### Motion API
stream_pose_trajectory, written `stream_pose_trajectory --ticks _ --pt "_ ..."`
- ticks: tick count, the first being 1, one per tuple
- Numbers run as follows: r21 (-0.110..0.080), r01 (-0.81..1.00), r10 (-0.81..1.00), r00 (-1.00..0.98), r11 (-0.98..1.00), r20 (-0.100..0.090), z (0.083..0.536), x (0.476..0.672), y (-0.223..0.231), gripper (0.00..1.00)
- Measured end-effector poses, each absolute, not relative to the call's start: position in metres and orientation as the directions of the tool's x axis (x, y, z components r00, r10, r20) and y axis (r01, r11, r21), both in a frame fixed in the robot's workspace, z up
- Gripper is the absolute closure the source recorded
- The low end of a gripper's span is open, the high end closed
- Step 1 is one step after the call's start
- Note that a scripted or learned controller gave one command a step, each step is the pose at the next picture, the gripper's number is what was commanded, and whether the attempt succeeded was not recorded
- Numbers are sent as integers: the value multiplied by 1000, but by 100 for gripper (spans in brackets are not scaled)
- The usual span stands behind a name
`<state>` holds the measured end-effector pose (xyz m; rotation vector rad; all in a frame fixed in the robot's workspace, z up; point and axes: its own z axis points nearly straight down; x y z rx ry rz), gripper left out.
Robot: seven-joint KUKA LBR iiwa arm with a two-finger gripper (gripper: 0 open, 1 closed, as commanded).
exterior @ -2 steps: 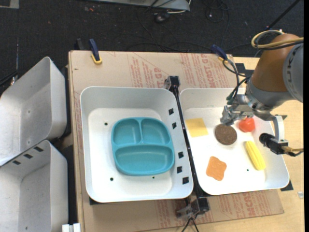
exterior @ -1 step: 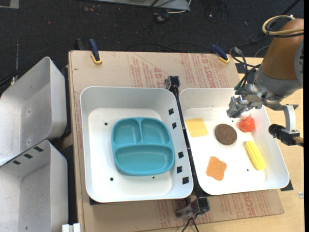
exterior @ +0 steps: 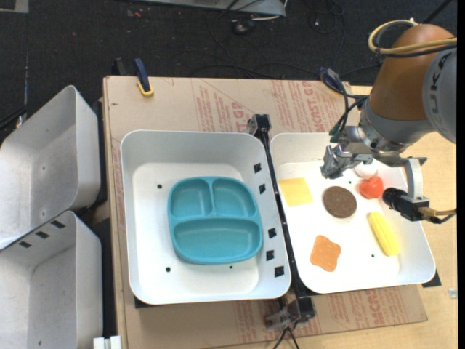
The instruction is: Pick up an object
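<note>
Working from the near edge of the right bin (exterior: 418, 271) outward, the orange piece (exterior: 325, 253) lay closest to the camera, followed by the yellow corn cob (exterior: 384, 233), whose long axis ran roughly near-to-far. Beyond these sat the brown disc (exterior: 339, 201), with the yellow square (exterior: 296, 191) to its left and the red item (exterior: 372, 187) to its right. The gripper (exterior: 336, 163) hung above the far part of the bin; whether it was released or clenched could not be told. The brown disc lay just nearward of it, the likeliest target.
</note>
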<state>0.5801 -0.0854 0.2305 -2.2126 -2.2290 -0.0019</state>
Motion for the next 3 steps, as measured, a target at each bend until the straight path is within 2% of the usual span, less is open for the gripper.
stream_pose_trajectory --ticks 3 --pt "1 1000 1000 -9 9 2 240 567 75 100"
